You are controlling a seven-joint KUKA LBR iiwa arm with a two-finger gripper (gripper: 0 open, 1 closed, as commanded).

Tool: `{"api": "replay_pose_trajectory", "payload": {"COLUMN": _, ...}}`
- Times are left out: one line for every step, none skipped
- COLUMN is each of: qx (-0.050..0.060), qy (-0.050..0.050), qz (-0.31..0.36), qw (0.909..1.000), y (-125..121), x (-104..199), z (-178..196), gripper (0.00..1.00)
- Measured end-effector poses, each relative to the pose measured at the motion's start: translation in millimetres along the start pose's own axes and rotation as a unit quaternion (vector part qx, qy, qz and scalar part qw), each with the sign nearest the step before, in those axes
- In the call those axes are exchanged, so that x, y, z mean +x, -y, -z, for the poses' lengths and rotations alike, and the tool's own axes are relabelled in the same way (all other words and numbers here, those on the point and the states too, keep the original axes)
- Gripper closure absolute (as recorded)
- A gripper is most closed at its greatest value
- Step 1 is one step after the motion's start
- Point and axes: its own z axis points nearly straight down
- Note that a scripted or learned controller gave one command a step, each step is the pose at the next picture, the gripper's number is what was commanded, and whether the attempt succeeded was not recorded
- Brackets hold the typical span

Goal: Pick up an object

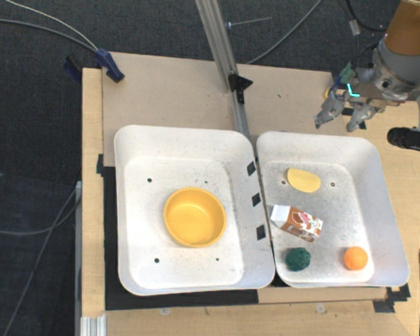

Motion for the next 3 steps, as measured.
{"api": "replay_pose_trajectory", "payload": {"qx": 0.000, "qy": 0.000, "qz": 0.000, "qw": 1.0000, "y": -0.2, "x": 0.0, "z": 0.4, "gripper": 0.00}}
{"api": "replay_pose_trajectory", "payload": {"qx": 0.002, "qy": 0.001, "qz": -0.002, "qw": 1.0000, "y": -1.0, "x": -8.2, "z": -49.4, "gripper": 0.00}}
{"api": "replay_pose_trajectory", "payload": {"qx": 0.003, "qy": 0.001, "qz": 0.000, "qw": 1.0000, "y": -8.6, "x": -4.5, "z": -109.4, "gripper": 0.00}}
